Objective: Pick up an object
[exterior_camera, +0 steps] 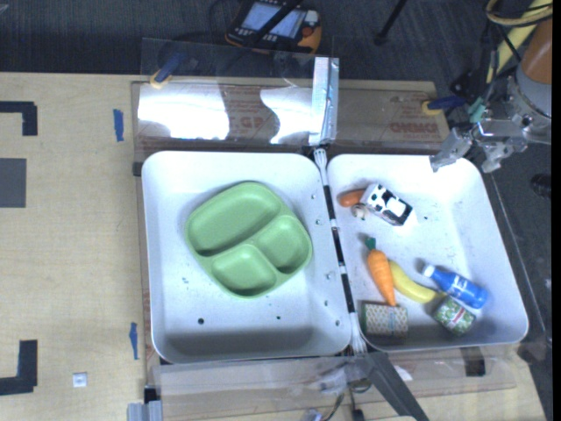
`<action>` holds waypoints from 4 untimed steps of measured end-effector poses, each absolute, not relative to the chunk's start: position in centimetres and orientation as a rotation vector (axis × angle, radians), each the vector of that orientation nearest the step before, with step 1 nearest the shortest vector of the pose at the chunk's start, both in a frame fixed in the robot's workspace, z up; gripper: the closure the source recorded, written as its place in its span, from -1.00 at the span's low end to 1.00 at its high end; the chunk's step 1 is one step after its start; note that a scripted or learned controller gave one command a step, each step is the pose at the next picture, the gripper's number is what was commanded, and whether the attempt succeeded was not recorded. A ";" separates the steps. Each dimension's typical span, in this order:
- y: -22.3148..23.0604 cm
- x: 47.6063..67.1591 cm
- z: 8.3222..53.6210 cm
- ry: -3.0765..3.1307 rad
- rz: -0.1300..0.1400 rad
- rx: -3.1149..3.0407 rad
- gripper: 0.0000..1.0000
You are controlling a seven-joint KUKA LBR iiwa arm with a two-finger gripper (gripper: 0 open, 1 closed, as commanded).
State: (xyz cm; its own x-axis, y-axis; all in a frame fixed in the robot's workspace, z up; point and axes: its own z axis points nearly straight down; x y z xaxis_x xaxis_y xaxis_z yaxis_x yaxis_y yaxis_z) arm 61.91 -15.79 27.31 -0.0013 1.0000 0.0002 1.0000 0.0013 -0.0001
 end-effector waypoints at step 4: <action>-17.2 48.1 8.7 -2.041 -0.006 -2.395 -1.00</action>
State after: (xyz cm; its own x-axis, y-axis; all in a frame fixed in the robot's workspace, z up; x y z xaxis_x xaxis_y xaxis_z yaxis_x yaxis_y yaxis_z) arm 48.12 -17.22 8.67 0.1583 0.9874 -0.0003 0.9874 -0.1583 0.0066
